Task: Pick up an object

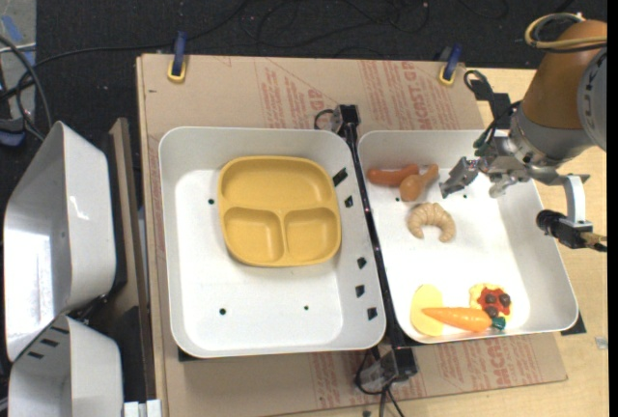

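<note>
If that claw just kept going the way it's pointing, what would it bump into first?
Probably the small orange toy food beside the hot dog: the gripper points left toward them. Its height is unclear, so it might pass above.

I see open floor in the right bin [541, 241] between the croissant [432, 220] and the near toys [463, 311]. The yellow plate [280, 209] crowds the left bin's [183, 241] far half; its near strip is passable.

On the tabletop [261, 82], the left bin [193, 309] holds a divided plate [280, 210]. The right bin [541, 280] holds a sausage [391, 176] at the back, a croissant [432, 220] mid-bin, and a carrot [456, 318] in front.
</note>
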Tool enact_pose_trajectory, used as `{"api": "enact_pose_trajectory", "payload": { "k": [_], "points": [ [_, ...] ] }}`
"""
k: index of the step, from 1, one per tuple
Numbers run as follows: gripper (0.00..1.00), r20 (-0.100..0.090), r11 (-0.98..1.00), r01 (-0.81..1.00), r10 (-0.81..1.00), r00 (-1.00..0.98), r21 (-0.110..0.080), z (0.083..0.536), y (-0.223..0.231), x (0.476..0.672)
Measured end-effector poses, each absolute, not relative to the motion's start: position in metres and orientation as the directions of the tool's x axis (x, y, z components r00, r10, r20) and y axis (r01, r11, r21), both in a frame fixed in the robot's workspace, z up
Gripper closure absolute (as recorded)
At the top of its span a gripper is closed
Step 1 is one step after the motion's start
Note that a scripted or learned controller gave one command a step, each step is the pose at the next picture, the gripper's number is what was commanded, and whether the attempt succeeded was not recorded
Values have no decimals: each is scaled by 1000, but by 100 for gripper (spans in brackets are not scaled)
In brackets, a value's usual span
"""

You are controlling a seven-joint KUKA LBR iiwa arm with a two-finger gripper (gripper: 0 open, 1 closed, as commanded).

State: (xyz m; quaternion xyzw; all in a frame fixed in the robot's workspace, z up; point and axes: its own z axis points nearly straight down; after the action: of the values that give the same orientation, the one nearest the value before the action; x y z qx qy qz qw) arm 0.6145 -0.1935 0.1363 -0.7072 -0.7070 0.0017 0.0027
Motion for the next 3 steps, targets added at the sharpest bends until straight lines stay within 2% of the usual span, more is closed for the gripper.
{"api": "enact_pose_trajectory", "payload": {
  "k": [1, 2, 3],
  "points": [
    [0, 1, -1, 1000, 1000, 1, -4, 89, -193, 614],
    [100, -1, 0, 1000, 1000, 0, 3, 103, -193, 616],
    [100, -2, 4, 1000, 1000, -4, 8, 165, -186, 622]
  ]
}}
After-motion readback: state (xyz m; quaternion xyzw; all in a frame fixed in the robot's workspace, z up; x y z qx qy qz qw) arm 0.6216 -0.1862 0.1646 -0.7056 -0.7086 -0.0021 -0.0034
